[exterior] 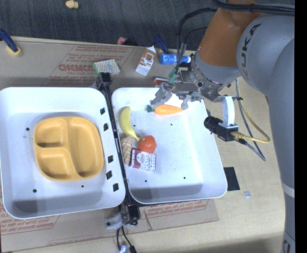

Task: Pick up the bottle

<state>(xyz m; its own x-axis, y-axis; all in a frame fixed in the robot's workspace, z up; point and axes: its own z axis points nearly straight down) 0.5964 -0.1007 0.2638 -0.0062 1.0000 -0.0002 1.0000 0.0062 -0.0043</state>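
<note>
Tray (pixel 68 146) in left bin (pixel 6 141), banana (pixel 127 122) and carrot (pixel 168 109) in right bin (pixel 195 162)

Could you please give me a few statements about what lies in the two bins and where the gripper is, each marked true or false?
1. The yellow divided tray lies in the left bin. True.
2. The banana lies in the left bin. False: it lies in the right bin, near the wall between the bins.
3. The gripper is over the far end of the right bin, close to the orange carrot. True.
4. The red tomato sits on the yellow divided tray. False: it sits in the right bin, next to the small red carton.
5. The gripper is above the left bin. False: it is above the right bin.
</note>
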